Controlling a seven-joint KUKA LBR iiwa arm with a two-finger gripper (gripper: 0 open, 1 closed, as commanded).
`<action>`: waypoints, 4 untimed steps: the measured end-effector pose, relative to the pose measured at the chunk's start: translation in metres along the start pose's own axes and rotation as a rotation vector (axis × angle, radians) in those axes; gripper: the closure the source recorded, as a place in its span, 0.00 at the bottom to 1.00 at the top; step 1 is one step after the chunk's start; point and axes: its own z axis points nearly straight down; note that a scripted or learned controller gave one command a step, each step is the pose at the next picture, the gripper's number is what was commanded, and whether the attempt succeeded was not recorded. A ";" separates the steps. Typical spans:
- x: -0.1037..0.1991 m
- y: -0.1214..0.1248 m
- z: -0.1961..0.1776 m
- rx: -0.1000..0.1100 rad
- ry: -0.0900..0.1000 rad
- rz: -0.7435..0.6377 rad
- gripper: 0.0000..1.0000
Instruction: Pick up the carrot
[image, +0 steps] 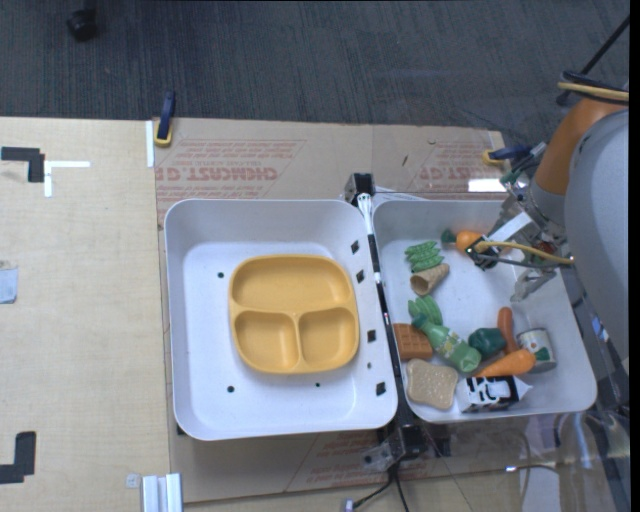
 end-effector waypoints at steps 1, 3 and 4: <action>0.003 0.002 0.002 -0.006 0.009 0.237 0.00; -0.057 -0.049 0.004 -0.026 0.028 0.245 0.00; -0.033 -0.034 0.003 -0.027 0.029 0.238 0.00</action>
